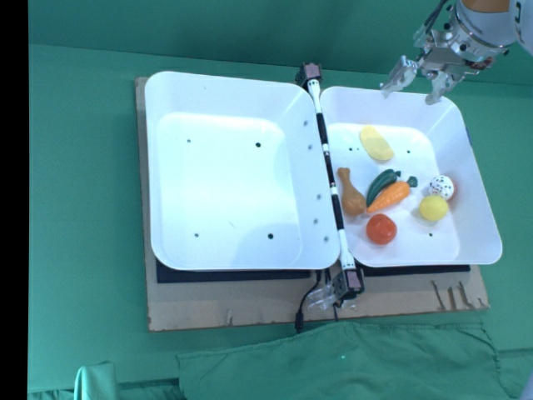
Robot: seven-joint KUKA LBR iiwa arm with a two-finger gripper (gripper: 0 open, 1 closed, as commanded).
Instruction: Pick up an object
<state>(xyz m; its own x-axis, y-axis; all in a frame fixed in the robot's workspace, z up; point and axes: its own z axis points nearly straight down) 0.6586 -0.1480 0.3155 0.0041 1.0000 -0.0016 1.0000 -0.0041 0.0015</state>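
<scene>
The gripper [419, 80] hangs above the far edge of the right bin [479, 223], near its far right corner. Its two fingers [398, 77] are spread apart with nothing between them. The grey arm [491, 7] with its orange band reaches in from the upper right.

All the objects lie in the right bin. A pale yellow piece [376, 143] sits toward the far side, nearest the gripper but well apart from it. Near the bin's left edge lies a brown drumstick [352, 192]. Just beside it, toward the middle, an orange carrot [390, 195] lies at a slant, with a dark green piece [383, 182] touching its far side. A red tomato [381, 229] rests near the bin's near edge. Toward the right edge a white ball with dark spots [441, 187] sits just beside a yellow ball [433, 208].

The left bin [166, 98] stands side by side with the right one, a black and white bar [326, 152] running between them. Both bins rest on a cardboard sheet [250, 307] on the green bench [75, 182].
</scene>
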